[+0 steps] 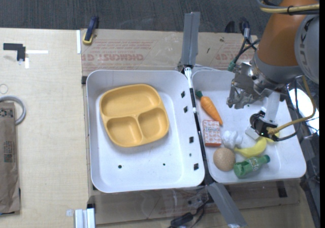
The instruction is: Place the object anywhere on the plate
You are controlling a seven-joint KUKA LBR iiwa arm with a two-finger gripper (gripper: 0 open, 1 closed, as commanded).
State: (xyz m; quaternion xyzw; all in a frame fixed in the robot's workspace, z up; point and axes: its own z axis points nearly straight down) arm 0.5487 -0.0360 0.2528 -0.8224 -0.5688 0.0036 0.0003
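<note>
Right bin (289, 168), near edge: green bottle (250, 166), egg (224, 159), banana (252, 148) lying together. Behind them, a small box (211, 133), then a carrot (210, 109). Hand (238, 101) hanging over the bin's far part, carrying nothing; finger gap: cannot tell. Yellow plate (134, 114) sitting in the left bin (147, 173).

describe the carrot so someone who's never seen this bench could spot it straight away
Start at the right-hand white bin, the one under the arm. The carrot lies near that bin's left wall, in its upper half, apart from the cluster further down: a small box, an egg-like ball, a banana and a green bottle. It is the only orange, tapered piece, with a green stub at its upper end.
</note>
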